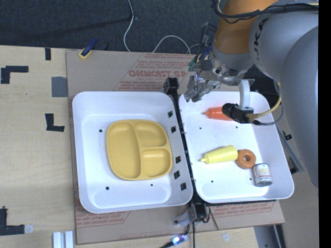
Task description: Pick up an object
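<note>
My gripper (195,93) hangs over the far left corner of the right bin (243,195), near the divider between the bins. An orange carrot-shaped toy (215,113) lies just right of and below it, apart from it. Further forward in the same bin lie a yellow squeeze bottle (221,154), a brown ring-shaped donut (246,158) touching the bottle's right end, and a small silver can (262,174). Nothing shows in the gripper.
The left bin (83,112) holds a yellow divided plate (138,149) at its middle. A row of black clips (176,138) runs along the seam between the bins. The arm's grey body fills the space to the right of the right bin.
</note>
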Robot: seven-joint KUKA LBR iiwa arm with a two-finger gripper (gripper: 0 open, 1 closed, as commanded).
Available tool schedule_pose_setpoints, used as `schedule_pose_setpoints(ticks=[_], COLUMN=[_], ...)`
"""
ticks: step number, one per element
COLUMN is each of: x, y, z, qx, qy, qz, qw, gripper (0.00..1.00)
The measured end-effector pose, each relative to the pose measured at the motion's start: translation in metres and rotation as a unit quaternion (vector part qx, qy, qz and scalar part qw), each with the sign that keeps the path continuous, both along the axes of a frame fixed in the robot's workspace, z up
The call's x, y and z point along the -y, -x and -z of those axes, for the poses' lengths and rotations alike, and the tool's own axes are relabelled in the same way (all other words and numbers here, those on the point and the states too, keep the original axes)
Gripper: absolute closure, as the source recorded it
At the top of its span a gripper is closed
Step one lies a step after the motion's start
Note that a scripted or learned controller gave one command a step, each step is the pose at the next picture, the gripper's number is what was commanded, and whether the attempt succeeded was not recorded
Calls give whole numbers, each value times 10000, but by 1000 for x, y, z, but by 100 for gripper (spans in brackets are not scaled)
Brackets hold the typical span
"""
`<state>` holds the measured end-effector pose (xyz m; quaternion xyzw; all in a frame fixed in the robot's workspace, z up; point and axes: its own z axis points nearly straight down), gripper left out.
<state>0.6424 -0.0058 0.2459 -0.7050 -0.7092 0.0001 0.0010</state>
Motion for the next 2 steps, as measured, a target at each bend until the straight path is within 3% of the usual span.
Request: schedule_pose_setpoints(ticks=[1, 2], x=[-49, -106], y=[5, -1], z=[20, 15], qx=[-12, 3], qy=[2, -1], qz=[0, -8], qw=[10000, 10000], gripper=[100, 100])
